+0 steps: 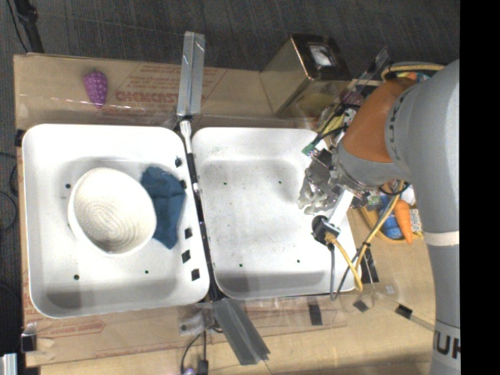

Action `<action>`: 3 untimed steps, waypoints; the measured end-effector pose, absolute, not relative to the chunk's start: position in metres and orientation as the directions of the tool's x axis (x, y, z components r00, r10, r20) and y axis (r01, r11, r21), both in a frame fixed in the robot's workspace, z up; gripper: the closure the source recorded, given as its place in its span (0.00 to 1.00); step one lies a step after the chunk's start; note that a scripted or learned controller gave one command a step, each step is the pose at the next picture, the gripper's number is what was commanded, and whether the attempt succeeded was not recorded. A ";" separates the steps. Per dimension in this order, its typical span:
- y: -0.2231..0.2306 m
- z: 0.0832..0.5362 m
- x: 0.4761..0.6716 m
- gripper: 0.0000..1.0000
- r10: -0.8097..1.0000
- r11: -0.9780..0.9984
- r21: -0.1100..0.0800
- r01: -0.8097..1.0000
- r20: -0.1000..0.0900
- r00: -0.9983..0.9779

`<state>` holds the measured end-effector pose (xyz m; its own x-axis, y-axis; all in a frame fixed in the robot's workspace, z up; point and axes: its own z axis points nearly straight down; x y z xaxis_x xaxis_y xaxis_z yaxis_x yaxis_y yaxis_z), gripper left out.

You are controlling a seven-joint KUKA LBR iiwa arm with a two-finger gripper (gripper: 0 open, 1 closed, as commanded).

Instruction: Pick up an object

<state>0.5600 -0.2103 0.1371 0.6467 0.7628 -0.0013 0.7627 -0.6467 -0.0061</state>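
A white woven cap-like object (113, 209) lies in the left bin (47, 287), with a blue cloth (166, 203) touching its right side. My gripper (315, 196) hangs over the right edge of the right bin (250, 276), far from both objects. Nothing shows between its fingertips.
A purple object (96, 87) lies on the cardboard behind the left bin. A brown box (306, 73) stands behind the right bin. Cables and an orange item (400, 219) sit right of the right bin. A metal divider (190, 76) runs between the bins.
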 end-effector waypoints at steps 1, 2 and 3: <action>-0.127 0.137 0.503 1.00 0.614 -0.789 -0.006 0.614 -0.003 0.789; -0.117 0.090 0.493 1.00 0.206 -0.978 -0.006 0.206 -0.006 0.978; -0.047 0.191 0.477 1.00 0.209 -0.978 -0.004 0.209 -0.003 0.978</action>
<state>0.4767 -0.0469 0.1912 0.9779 0.2092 -0.0028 0.2092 -0.9779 -0.0042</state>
